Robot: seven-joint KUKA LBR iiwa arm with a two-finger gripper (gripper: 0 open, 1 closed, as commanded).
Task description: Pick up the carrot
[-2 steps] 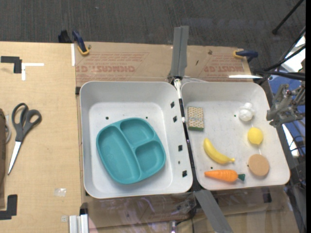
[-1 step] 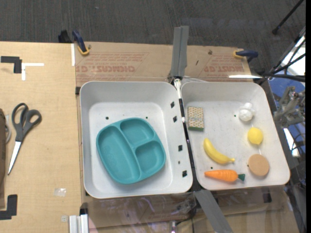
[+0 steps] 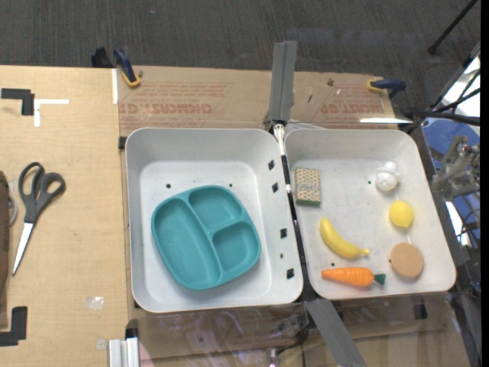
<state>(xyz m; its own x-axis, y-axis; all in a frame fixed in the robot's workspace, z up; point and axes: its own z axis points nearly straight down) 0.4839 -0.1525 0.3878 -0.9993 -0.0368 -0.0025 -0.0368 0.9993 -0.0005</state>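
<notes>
Two white bins [image 3: 137,228] side by side — the left carries a teal divided plate [image 3: 205,237], the right the small items. Carrot [image 3: 351,277] lies flat near the front wall, just below the banana [image 3: 341,239] — clear for a top-down approach.

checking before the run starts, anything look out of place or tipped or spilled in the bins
Nothing stands out. The carrot lies flat near the right bin's front edge, apart from the banana, and the teal divided plate sits flat in the left bin.
</notes>
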